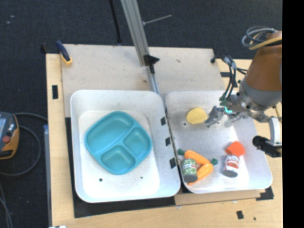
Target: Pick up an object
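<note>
Approach step, by the look of it: gripper (pixel 219 116) low over the right bin (pixel 256 177) at centre right of the frame, just beside the yellow lemon-like object (pixel 196 115), jaws apart with nothing between them. Other candidates lower in the same bin: orange carrot (pixel 199 159) touching a small green can (pixel 189 168), and a red-capped bottle (pixel 232 159) lying near the lower right. Next, probably a short shift left over the yellow object, then descent and closing.
</note>
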`<action>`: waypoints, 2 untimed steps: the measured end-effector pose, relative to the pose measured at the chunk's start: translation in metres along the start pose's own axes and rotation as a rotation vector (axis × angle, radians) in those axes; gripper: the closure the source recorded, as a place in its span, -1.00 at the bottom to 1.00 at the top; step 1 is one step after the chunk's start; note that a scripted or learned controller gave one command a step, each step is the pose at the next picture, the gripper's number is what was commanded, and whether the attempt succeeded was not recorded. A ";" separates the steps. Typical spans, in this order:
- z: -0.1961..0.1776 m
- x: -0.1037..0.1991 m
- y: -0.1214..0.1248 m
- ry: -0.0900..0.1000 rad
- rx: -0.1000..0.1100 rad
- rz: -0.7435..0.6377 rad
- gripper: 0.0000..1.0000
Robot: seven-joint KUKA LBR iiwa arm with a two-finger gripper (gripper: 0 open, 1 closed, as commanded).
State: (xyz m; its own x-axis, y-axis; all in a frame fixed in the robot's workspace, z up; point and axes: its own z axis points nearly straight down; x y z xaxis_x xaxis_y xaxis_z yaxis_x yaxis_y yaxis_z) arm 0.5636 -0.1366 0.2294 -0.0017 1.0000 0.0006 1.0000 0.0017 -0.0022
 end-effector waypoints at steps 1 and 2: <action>-0.001 0.000 0.001 -0.001 -0.003 0.000 -1.00; 0.049 -0.004 -0.009 -0.002 0.001 0.002 -1.00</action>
State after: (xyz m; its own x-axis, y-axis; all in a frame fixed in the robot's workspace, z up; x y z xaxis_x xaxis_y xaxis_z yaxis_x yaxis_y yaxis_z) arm 0.5544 -0.1402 0.1808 0.0008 1.0000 -0.0014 1.0000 -0.0008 -0.0032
